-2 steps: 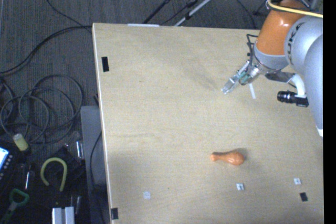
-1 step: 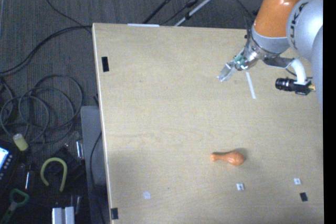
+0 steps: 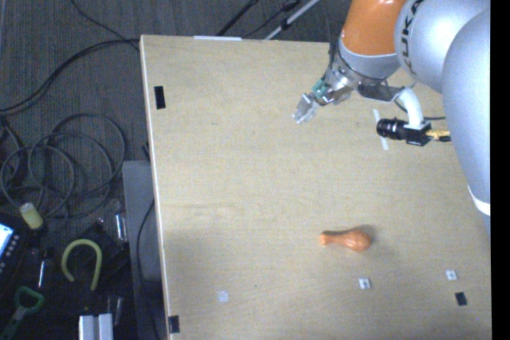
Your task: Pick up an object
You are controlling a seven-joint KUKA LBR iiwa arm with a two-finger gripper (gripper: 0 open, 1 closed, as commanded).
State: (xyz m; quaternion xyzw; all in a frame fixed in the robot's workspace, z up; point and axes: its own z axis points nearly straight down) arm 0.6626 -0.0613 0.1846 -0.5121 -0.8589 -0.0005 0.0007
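Gripper (image 3: pixel 305 109) is held above bare counter (image 3: pixel 239 171), nothing seen between it; its state cannot be told. Gourd (image 3: pixel 348 239) lies well apart at five o'clock, unapproached.

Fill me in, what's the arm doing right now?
The KUKA arm reaches in from the right over a bare tan board, its gripper up near the board's far middle. The one loose thing, a small orange pear-shaped object, lies on the board well toward the near edge, apart from the gripper and untouched. Nothing is visible between the fingers, so the pick has not happened yet. Cables and tools lie on the floor to the left.
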